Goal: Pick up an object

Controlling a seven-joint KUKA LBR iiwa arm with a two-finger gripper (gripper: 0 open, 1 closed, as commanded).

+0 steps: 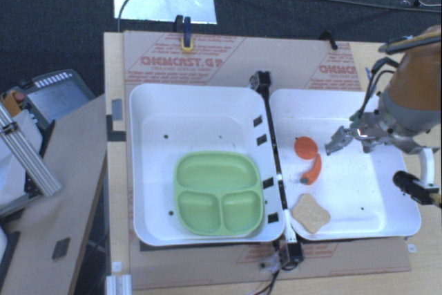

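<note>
The right bin holds three objects. A round orange piece lies left of centre, with an orange carrot-shaped piece just below it. A tan slice of bread rests near the bin's front left corner. My gripper hangs over the right bin, a short way to the right of the round orange piece and apart from it. It points left toward that piece, and nothing shows in its grasp. The grey arm with its orange band comes in from the right.
The left bin bears a green divided plate toward its front right. A black-clipped divider runs between the two bins. A black part of the arm sits over the right bin's right wall.
</note>
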